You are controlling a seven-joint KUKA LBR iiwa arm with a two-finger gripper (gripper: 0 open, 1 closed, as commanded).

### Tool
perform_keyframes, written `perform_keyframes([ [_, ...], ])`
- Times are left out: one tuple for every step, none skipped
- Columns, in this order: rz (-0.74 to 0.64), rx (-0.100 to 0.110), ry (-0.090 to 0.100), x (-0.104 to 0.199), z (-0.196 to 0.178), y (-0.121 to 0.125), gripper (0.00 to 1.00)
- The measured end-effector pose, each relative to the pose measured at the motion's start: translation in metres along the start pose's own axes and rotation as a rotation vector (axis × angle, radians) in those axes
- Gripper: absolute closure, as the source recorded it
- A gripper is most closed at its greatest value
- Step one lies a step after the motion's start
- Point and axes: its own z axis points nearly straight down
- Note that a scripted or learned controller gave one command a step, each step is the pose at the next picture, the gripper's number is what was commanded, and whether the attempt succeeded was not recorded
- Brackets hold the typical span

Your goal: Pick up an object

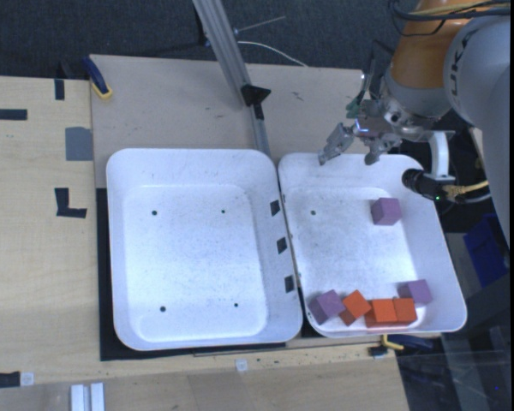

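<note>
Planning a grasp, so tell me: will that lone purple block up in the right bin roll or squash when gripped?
The purple block looks cube-shaped with flat faces, so it probably won't roll. It seems solid, likely stiff. Standing apart from the others, it may slide if nudged.

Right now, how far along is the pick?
Done: nothing lifted. The gripper hangs open with nothing between its fingers, over the far edge of the right bin. In hand: only that positioning. Left: descend and grasp, e.g. the lone purple block; the other blocks sit along the near wall.
</note>
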Motion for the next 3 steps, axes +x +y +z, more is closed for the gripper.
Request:
perform_keyframes([
  [-0.002, -0.001, 0.001, 0.027, -0.02, -0.013, 0.0],
  [0.004, -0.006, -0.003, -0.015, -0.068, -0.032, 0.0],
  [-0.001, -0.004, -0.003, -0.016, -0.067, 0.026, 0.0],
])
